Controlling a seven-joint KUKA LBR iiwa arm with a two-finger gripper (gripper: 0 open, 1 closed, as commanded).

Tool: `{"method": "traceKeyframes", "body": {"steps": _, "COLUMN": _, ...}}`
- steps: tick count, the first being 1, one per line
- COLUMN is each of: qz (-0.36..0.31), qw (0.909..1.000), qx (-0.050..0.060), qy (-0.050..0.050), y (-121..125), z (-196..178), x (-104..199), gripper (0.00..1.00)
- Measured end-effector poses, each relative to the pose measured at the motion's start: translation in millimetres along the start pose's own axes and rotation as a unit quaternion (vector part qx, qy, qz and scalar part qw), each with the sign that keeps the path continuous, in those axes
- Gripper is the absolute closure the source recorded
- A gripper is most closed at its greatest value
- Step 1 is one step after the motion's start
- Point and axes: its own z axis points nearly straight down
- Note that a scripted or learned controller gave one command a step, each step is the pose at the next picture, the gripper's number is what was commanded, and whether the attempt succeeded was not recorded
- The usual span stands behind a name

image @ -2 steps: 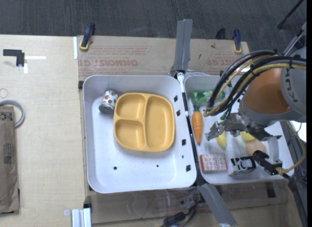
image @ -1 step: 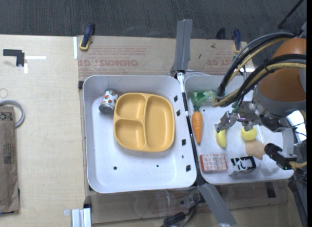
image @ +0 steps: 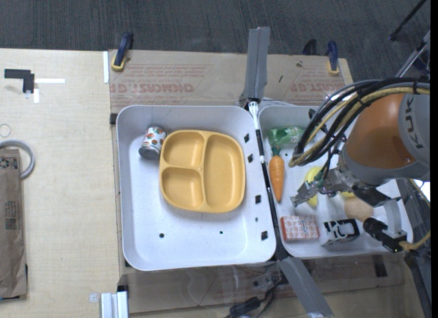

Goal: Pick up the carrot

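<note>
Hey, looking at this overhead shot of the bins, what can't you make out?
- End effector: too small and shadowed under the arm's wrist to tell open from shut.
- Right bin: its right part hidden by the arm and cables.
- Yellow item beside the carrot: mostly covered by the end effector, unidentifiable.
- Cup print: too small.

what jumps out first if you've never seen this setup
A yellow three-compartment plastic plate sits in the middle of the left white bin. The grey arm with an orange band hangs over the right white bin, where an orange carrot lies near the left wall.
</note>
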Motion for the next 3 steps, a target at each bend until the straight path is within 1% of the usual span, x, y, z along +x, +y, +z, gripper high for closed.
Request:
{"method": "traceKeyframes", "body": {"steps": 1, "qz": 0.022, "qw": 0.9998, "qx": 0.000, "qy": -0.001, "y": 31.8, "z": -93.2, "x": 45.5, "gripper": 0.00}}
{"method": "traceKeyframes", "body": {"steps": 2, "qz": 0.105, "qw": 0.9945, "qx": 0.000, "qy": -0.001, "y": 36.9, "z": -151.0, "x": 51.1, "gripper": 0.00}}
{"method": "traceKeyframes", "body": {"steps": 3, "qz": 0.104, "qw": 0.9945, "qx": 0.001, "qy": -0.002, "y": 37.0, "z": -159.0, "x": 50.1, "gripper": 1.00}}
